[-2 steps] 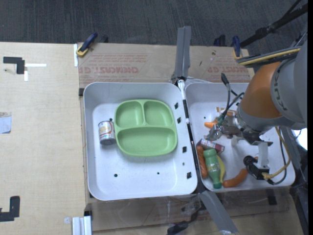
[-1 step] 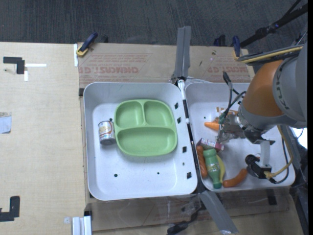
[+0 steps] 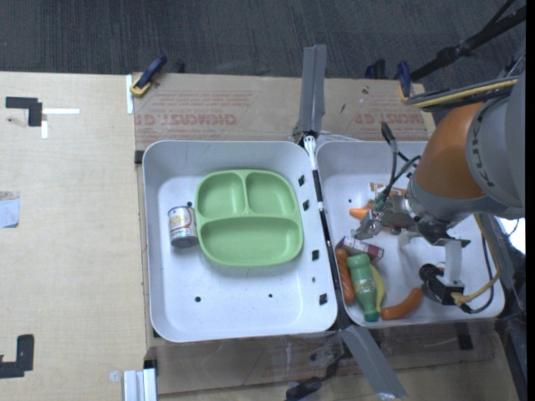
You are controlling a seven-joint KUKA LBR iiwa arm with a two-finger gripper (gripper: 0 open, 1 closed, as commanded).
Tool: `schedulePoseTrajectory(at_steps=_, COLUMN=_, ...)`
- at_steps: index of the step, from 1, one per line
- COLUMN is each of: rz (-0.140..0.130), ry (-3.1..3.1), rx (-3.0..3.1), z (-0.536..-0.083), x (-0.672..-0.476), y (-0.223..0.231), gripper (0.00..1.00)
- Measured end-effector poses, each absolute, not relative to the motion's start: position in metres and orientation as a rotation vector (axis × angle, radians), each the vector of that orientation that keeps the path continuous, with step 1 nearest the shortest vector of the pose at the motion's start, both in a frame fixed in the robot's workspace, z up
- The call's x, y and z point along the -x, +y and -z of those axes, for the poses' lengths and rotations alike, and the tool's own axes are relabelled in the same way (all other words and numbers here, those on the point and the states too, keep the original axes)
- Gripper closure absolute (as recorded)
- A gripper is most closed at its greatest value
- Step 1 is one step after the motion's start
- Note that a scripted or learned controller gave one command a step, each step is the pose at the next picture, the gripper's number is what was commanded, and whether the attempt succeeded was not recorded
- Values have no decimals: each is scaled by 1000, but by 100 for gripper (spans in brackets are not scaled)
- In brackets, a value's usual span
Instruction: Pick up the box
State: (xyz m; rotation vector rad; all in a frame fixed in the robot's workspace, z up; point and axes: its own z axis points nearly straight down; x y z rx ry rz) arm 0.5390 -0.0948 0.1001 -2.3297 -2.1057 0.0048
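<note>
Gripper: the gripper hangs low over the right bin, on the arm reaching in from the right; whether it has hold of anything cannot be told from this slant.
Box: what looks like the box is a small flat pack with a dark red edge, lying on the bin floor just below and beside the gripper tip, partly hidden by it.
Key relation: the box lies toward the near side of the bin from the gripper, very close, its long axis running roughly across the bin, left to right with a slight tilt.
Neighbours: a green bottle lies just beneath the box, touching or nearly so, with a banana at its right flank; a carrot runs along the bin's left wall, and another orange piece sits near the front.
Left bin: the left bin holds a green divided plate and a small tin can just beside its left edge.
Judgement: the grasp looks cramped; the bottle could be nudged or caught along with the box.
</note>
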Motion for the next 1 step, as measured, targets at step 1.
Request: schedulePoseTrajectory(at_steps=1, rz=-4, ry=-1977, rx=2441, z=-91, x=-562, y=-94, gripper=0)
